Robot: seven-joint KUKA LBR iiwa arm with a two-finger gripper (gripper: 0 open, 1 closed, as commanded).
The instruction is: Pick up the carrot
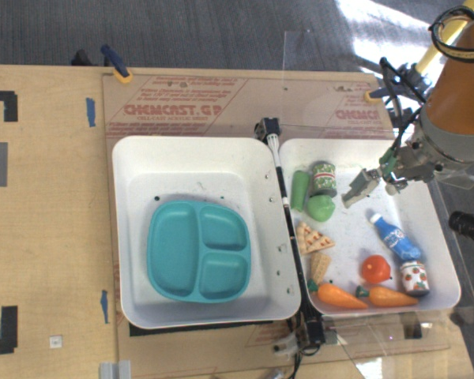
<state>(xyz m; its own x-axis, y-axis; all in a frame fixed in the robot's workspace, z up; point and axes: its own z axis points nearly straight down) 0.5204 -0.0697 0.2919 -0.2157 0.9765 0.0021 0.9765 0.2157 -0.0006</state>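
The right bin (445, 235) held two carrots (341, 296) along its near edge beside a tomato (374, 268), bottle (397, 239) and can (324, 178), the empty gripper (362, 188) spread wide above; the left bin (134, 180) held a teal tray (197, 251).

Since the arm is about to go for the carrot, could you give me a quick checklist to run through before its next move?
1. Carrot target unambiguous: not ok; one carrot and a second carrot lie along the right bin's front wall.
2. Gripper above a carrot: not ok; it hangs further back, near the green pepper.
3. Gripper free of objects: ok.
4. Room around the carrots: not ok; tomato and small can sit close.
5. Finger opening: cannot tell.
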